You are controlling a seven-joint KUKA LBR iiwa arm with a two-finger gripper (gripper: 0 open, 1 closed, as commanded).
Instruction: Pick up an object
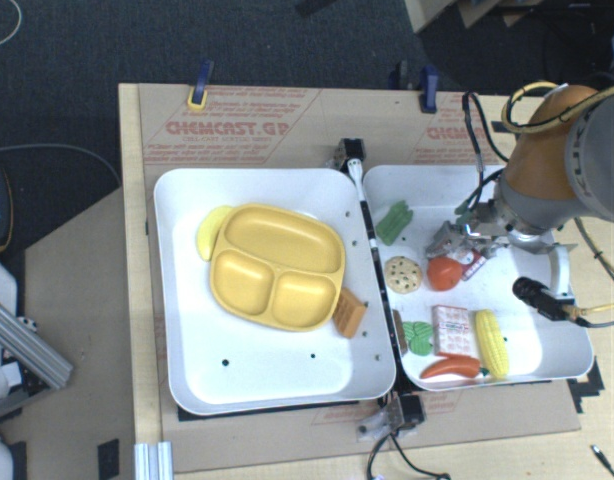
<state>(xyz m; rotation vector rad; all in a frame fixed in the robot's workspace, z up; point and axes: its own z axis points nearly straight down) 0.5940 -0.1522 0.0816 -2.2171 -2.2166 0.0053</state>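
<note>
My pincer hangs low in the right bin, touching the red tomato; how its jaws stand, I cannot tell

Bench, surfaced in printed brown board, bearing two shallow white bins side by side: left bin and right bin, edges touching.

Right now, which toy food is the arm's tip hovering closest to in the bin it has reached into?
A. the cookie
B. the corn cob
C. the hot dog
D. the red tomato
D: the gripper sits right beside the red tomato in the right bin, while the cookie, corn cob and hot dog lie farther off.
</note>
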